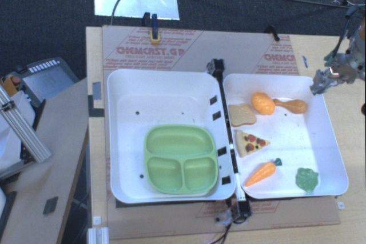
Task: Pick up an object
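The right bin [323,140] holds an orange chicken drumstick [274,104], a slice of toast [242,115], a pizza slice [250,142], a carrot [262,172] and a green broccoli piece [307,179]. My gripper [321,82] hangs at the right bin's far right corner, above its rim, to the right of the drumstick. Nothing shows between its fingers.
The left bin [126,94] carries a green divided plate [180,158] at its front. A black divider [224,128] runs between the bins. A clamp [154,28] grips the cardboard sheet at the back. A grey device [48,80] sits on the side table at left.
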`<state>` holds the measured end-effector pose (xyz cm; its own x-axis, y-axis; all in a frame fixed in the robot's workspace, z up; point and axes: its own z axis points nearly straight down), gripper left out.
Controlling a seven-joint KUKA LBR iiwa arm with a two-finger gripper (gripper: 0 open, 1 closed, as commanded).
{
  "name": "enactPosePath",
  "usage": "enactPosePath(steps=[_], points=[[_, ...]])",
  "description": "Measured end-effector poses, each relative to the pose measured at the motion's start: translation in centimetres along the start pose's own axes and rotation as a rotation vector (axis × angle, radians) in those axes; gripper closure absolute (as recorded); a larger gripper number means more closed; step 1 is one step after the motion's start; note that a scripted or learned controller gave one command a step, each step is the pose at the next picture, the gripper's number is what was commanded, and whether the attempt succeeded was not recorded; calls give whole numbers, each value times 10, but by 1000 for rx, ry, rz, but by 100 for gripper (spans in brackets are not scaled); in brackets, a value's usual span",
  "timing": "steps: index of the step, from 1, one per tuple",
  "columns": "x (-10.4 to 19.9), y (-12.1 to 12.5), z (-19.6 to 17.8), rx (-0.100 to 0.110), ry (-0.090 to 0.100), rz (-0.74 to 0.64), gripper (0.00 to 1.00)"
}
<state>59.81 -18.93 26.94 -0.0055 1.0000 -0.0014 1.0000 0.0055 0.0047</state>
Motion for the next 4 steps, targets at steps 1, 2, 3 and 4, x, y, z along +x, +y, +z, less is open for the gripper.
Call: enactPosePath(steps=[1, 2, 3, 4], points=[[45, 12, -2, 2, 2, -3, 100], [94, 17, -5, 2, 2, -3, 100], [145, 28, -8, 1, 2, -3, 100], [189, 42, 2, 2, 2, -3, 100]])
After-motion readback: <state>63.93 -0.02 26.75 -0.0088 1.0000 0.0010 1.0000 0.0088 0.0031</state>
